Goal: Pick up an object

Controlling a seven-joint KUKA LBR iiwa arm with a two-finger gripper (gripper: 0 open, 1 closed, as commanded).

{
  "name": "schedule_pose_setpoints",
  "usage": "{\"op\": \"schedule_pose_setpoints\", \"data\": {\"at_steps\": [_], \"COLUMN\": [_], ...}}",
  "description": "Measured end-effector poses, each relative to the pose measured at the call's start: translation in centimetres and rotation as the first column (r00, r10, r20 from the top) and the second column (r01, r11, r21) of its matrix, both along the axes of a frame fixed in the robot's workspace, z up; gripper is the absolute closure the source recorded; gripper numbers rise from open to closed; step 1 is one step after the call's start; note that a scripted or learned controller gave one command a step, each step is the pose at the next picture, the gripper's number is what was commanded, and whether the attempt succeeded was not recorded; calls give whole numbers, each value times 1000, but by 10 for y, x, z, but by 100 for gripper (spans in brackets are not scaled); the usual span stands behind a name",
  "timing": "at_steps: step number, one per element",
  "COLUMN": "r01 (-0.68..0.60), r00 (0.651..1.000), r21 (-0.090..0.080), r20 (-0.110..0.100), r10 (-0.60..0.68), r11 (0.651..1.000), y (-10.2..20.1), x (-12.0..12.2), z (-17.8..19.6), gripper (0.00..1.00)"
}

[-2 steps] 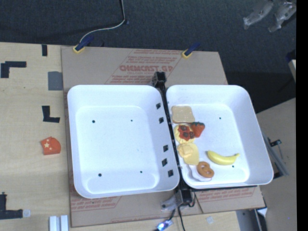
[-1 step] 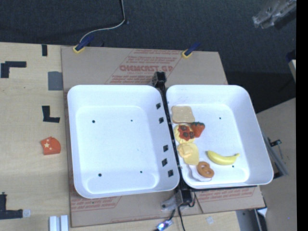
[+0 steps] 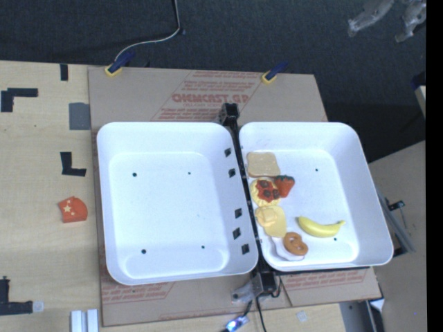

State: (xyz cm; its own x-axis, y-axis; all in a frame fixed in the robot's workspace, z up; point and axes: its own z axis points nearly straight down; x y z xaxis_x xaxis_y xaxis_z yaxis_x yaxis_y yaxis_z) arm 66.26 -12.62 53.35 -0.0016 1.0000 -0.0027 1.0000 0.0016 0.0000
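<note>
Two white bins sit side by side on the desk (image 3: 41, 178), on a cardboard sheet (image 3: 208, 95). Left bin (image 3: 166, 203) shows bare white floor w/ a few dark dots. Right bin (image 3: 332, 178) has all the items, bunched along its left wall: a tan bread slice (image 3: 263, 163) at top; just below it a pizza-like piece (image 3: 268, 191) w/ red topping, touching a red strawberry-ish item (image 3: 286, 182) on its right; then a pale yellow piece (image 3: 270, 220); a banana (image 3: 320, 227) lying to the right of that, near the front; and a brown donut (image 3: 295, 243) at the front-left corner.

Gripper (image 3: 387, 12) is up at top right over the dark floor, well apart from both bins. It's blurry, can't tell how far the fingers are spread; nothing visible between them.

Small red block (image 3: 73, 209) lies on the desk left of the bins.
</note>
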Motion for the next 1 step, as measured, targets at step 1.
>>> {"op": "schedule_pose_setpoints", "data": {"at_steps": [1], "r01": [-1], "r00": [1000], "r21": [-1], "r20": [1], "r10": [1], "r11": [1000], "y": [1], "x": [0], "z": [10], "gripper": [100]}}
